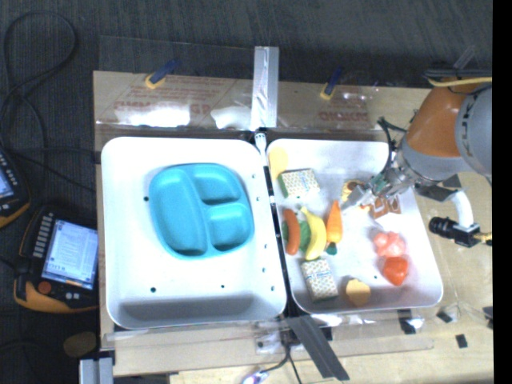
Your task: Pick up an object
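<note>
The arm (448,134) reaches in from the right and bends down over the right bin (424,294), so that the tool (376,189) hangs low at the bin's upper middle, close to a small brown and white item (386,206) that sits just beside it. That placing reads as the approach to a pick, with the tool brought over the loose pile rather than the bare edge. Whether the tool is apart or together I cannot tell (it is small and blurred against the clutter), and nothing is plainly seen gripped.

The right bin holds all the candidates for the task. A patterned box (298,182) lies near the upper left corner, with a yellow strip (277,165) against the wall above it. Down the middle lie an orange carrot (334,221), a banana (315,232) and a red-orange piece (292,232), bunched and touching. A second patterned box (319,277) sits below them, a small orange-yellow item (357,290) beside it. On the right are a pale pink lump (389,242) and a red fruit (396,270), touching.

The left bin (120,294) carries a blue divided tray (202,208), its compartments bare; it probably stands as the drop place, set apart from the pile.
</note>
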Controlling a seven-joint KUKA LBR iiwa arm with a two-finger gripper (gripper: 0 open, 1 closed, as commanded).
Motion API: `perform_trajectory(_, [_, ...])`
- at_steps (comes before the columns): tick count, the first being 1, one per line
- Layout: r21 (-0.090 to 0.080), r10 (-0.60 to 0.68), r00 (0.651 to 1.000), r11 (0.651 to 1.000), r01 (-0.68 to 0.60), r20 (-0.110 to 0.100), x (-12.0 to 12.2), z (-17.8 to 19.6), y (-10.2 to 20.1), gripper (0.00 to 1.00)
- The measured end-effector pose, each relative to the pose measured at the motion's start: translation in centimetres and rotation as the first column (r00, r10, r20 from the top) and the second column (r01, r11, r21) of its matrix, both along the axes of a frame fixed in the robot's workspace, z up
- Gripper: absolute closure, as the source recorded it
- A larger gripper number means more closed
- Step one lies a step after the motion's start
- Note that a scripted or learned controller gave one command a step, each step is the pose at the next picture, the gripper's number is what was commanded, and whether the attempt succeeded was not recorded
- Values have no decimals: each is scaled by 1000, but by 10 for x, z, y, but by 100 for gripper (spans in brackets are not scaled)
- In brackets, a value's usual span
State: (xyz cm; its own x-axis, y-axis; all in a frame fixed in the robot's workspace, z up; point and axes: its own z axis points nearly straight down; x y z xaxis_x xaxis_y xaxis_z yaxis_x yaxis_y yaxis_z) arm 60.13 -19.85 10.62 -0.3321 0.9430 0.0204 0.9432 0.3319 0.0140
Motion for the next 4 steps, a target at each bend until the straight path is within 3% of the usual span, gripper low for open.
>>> perform_trajectory(1, [-11, -358, 934, 934, 358, -2, 29, -8, 32, 0])
perform_trajectory(2, [-16, -471, 882, 882, 472, 26, -13, -8, 47, 0])
perform_trajectory(3, [-27, -258, 966, 966, 258, -7, -12, 17, 69, 0])
perform_trajectory(4, [-20, -506, 863, 862, 506, 6, -67, -16, 82, 0])
